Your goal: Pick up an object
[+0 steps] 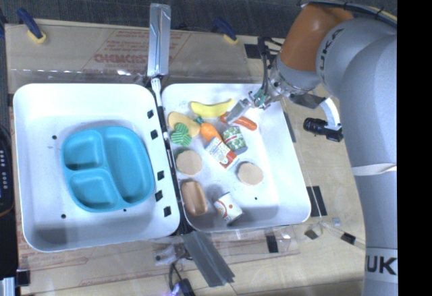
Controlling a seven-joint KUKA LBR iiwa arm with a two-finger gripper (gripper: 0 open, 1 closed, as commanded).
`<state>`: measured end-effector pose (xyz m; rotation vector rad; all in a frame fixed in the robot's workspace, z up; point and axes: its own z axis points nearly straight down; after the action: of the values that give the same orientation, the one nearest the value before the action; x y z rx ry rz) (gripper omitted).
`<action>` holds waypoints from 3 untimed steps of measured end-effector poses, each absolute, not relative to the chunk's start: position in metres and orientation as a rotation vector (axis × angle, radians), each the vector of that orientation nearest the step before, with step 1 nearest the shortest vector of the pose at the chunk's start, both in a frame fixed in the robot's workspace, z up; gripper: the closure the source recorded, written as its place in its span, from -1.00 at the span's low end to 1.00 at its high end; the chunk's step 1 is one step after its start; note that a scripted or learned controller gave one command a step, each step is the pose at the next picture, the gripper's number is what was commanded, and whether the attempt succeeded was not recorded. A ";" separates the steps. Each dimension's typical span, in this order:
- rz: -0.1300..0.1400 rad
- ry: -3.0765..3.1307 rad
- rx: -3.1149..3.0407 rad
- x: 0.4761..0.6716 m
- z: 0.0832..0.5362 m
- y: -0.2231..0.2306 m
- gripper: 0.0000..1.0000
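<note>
Arm's grey forearm (374,153) is nearest the lens, bulking along the right, orange band above the wrist.

Left to right across the tabletop (331,153):

Left bin (34,153): one blue divided tray (106,168), three compartments, lying flat at centre.

Right bin (287,187), contents clustered toward its upper left. By the dividing wall: green ridged piece (180,134), pale yellow piece (177,120) touching it above. Banana (210,108) near the far wall. Orange carrot-like piece (209,131) just beside the green one. Round tan disc (189,162), brown bread-like loaf (194,197) below it near the front wall, small red-and-white cup (229,208) tipped on its side beside the loaf. Printed carton (221,152) and green-labelled packet (234,137) touching each other mid-bin. Second tan disc (250,172), apart from the rest. Red piece (246,123) near the tool.

Tool (237,111): low at the bin's far right corner, tip just beside the banana's right end and the red piece. Too small and foreshortened to tell whether it is released or clenched; nothing visibly between its tips.

Judgement: likely target is the banana or red piece. Both look like light, hollow plastic toys, stiff, smooth and probably slippery. Banana best taken across its narrow mid-section; curved ends would squirt out.
</note>
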<state>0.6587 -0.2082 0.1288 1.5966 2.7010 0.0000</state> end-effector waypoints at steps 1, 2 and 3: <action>-0.001 2.766 1.495 0.658 0.092 -0.207 -1.00; 0.000 2.371 2.058 0.657 0.093 -0.210 -1.00; -0.003 2.465 1.955 0.645 0.092 -0.202 -1.00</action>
<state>0.6454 -0.2016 0.0916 1.9548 2.4654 -0.0026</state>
